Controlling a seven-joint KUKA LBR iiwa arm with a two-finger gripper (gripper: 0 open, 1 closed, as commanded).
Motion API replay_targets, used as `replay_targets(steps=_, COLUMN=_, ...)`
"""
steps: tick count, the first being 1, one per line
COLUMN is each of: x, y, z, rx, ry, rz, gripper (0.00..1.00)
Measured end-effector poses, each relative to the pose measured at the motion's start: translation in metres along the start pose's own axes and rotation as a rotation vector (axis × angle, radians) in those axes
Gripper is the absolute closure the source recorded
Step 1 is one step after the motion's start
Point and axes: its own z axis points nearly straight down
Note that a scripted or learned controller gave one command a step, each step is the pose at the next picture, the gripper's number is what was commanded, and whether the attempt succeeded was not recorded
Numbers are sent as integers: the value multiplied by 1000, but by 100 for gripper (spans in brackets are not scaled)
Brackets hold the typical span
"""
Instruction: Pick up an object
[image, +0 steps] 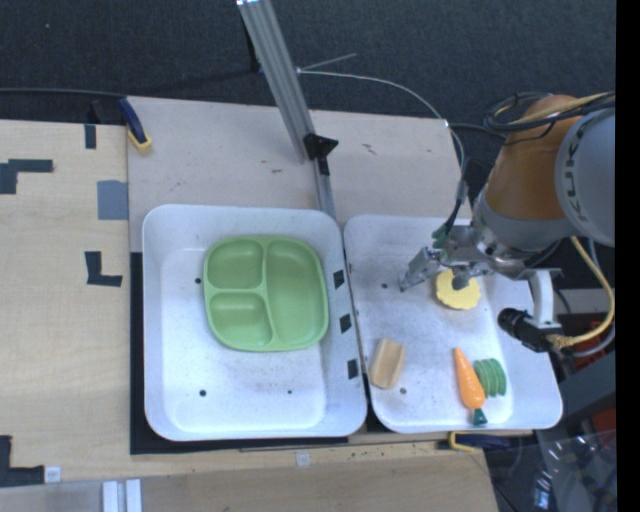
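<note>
Green divided plate (266, 292) seen in left bin (165, 320), centre, slightly toward far side. Right bin (400, 240) holds tan bread piece (386, 362) by near-left corner, yellow round item (458, 292) toward far-right part, carrot (468, 378) and green veg piece (491, 375) at near-right corner. Gripper (440, 268) positioned just left of yellow item, touching or nearly so. Jaws state cannot be told; nothing seen held between them. Risk judged: flat item pushed aside or slipped, since approach looks off-centre; bin wall close.
</note>
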Motion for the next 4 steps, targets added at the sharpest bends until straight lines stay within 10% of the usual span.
replay_targets(steps=3, x=-9, y=-5, z=108, rx=-2, ry=-3, rz=2, gripper=0)
replay_targets(steps=4, x=-8, y=-5, z=96, rx=0, ry=0, rz=0, gripper=100)
